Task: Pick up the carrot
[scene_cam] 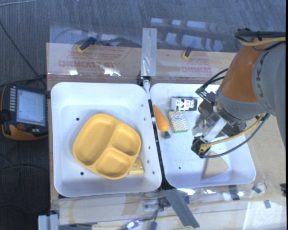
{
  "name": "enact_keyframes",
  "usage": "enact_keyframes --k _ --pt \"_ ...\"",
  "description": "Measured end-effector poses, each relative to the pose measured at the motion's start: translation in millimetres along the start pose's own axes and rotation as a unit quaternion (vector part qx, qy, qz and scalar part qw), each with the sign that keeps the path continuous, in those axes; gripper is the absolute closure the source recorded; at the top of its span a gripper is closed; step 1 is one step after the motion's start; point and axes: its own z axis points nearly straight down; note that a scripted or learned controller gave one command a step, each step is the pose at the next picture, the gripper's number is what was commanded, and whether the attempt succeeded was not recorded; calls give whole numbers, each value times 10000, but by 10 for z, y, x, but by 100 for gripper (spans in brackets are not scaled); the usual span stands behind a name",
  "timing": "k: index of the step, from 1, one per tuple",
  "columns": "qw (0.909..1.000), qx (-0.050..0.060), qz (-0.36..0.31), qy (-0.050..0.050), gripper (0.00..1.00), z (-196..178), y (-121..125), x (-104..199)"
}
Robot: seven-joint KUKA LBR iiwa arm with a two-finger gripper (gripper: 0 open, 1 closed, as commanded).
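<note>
The carrot [161, 120] is orange with a small green tip at its near end. It lies in the right bin [240, 174], along that bin's left wall. My gripper [201, 126] hangs over the middle of the right bin, to the right of the carrot and apart from it. Nothing shows held in it. The grey and orange arm comes in from the right and covers the bin's right side.
A speckled green-white block [178, 121] lies just right of the carrot, with a black-and-white box [183, 103] behind it. A tan wedge [215, 166] sits at the right bin's front. The left bin [62, 99] holds a yellow divided plate [107, 145].
</note>
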Motion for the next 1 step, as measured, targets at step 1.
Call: enact_keyframes --k 1 --pt "10000 -36 -14 14 100 -1797 166 -261"
